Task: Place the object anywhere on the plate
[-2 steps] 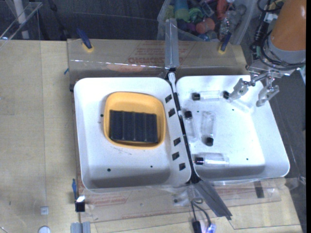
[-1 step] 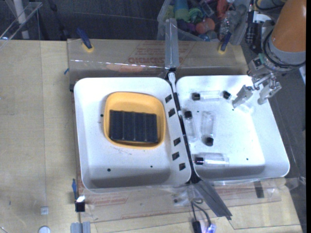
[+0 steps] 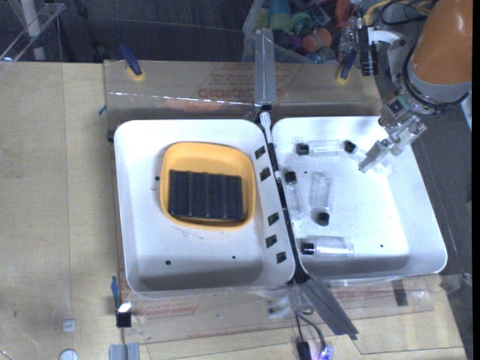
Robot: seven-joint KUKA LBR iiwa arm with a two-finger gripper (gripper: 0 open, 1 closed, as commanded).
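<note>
A yellow plate [image 3: 204, 151] lies in the left bin [image 3: 139, 201]. A black ridged rectangular object [image 3: 208, 195] rests flat on the plate and covers most of its middle. My gripper [image 3: 370, 161] hangs over the upper right part of the right bin [image 3: 405, 223], slanting down to the left, far from the plate. Nothing shows held in it. Its tip is just right of a clear tube with black caps [image 3: 324, 148].
Several clear tubes with black caps lie in the right bin: one upright in the middle [image 3: 320, 195], one near the front wall [image 3: 327, 247], one by the divider [image 3: 291, 189]. A box of coloured toys [image 3: 307, 10] stands behind the bins.
</note>
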